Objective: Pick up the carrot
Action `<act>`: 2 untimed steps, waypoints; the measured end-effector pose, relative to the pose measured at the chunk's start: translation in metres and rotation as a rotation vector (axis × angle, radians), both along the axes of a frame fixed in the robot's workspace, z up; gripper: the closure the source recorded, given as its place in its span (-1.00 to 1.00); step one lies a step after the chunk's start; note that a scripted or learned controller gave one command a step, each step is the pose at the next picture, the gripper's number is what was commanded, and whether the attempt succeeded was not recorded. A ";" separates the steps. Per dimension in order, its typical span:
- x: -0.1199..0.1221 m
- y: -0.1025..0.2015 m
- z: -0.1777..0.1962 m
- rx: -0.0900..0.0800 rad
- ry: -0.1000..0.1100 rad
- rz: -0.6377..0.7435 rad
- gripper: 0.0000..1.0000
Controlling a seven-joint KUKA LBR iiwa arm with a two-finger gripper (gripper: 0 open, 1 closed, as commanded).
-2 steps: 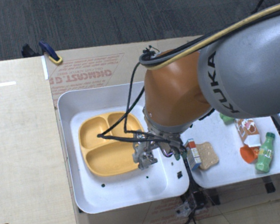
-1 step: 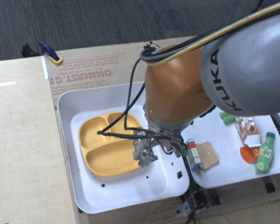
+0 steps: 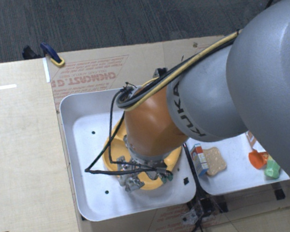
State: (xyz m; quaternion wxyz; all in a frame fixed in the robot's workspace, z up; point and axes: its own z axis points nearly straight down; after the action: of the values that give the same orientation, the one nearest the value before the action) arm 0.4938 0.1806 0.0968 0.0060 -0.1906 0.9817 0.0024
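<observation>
Carrot [image 3: 257, 160], orange, lay in the right bin [image 3: 236, 183], well to the right of the left bin [image 3: 80, 149], green piece [image 3: 272, 169] just beside it. Arm [image 3: 257, 69] reached over the left bin, its orange band [image 3: 149, 123] above that bin's middle. End effector [image 3: 135, 176] sat low inside the left bin, over a yellow object [image 3: 114, 152]. Open or closed: couldn't tell, wrist and cables [image 3: 114, 117] hid it. Bread slice [image 3: 215, 160] and small carton [image 3: 199, 160] lay just past the left bin's right wall
</observation>
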 end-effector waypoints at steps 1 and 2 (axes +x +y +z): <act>0.011 0.049 0.006 -0.005 0.009 -0.042 1.00; -0.006 0.027 0.182 -0.005 0.004 0.038 1.00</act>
State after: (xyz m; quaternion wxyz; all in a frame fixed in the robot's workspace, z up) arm 0.4881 0.2078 0.2788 0.0037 -0.2094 0.9778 0.0005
